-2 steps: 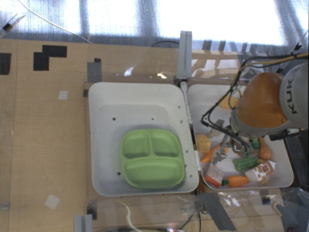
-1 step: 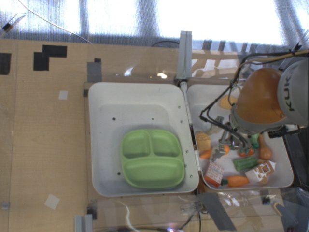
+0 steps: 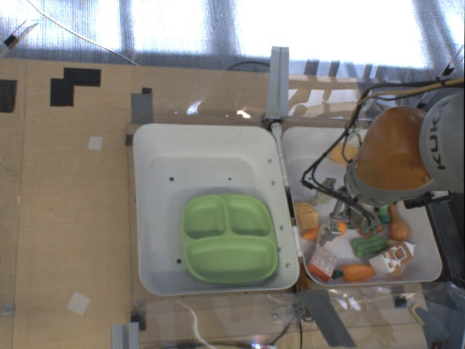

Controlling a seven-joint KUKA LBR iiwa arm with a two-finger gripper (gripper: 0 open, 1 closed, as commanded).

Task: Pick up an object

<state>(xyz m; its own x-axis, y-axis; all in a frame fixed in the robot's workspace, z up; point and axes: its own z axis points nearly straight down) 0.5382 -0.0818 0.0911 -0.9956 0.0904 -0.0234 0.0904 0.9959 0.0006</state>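
The right bin (image 3: 314, 145) holds several toy food pieces. Among them are a tan bread chunk (image 3: 306, 214), a green piece (image 3: 368, 245), an orange carrot (image 3: 357, 272), a red and white carton (image 3: 323, 261) and a brown and white carton (image 3: 393, 259). My gripper (image 3: 337, 222) hangs low over the middle of this pile, just right of the bread chunk. The orange wrist band (image 3: 389, 151) covers the bin's far part. I cannot make out anything held.
The left bin (image 3: 156, 151) carries a green divided plate (image 3: 229, 237) in its near half. A metal post (image 3: 277, 86) stands at the back between the bins. A yellow piece (image 3: 340, 154) lies at the right bin's far side. Cables loop beside the wrist.
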